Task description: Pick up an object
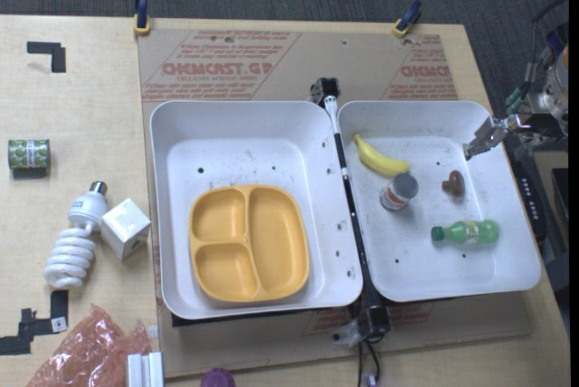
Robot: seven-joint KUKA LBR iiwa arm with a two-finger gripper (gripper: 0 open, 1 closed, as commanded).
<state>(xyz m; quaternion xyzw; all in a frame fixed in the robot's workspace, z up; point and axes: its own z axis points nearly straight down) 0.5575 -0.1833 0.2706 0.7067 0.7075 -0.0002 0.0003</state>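
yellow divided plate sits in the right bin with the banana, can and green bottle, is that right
Not quite. In the camera view the yellow divided plate lies in the left bin, by itself. The banana, the can and the green bottle are indeed in the right bin, along with a small brown object.

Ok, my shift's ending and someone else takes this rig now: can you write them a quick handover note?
Claw: at the right bin's upper right rim, holding nothing; finger state unclear.
In the right bin: banana, small can, brown piece, green bottle.
Left bin: yellow divided tray.
Done: nothing picked yet.
Left: descend on one object, grasp, lift.
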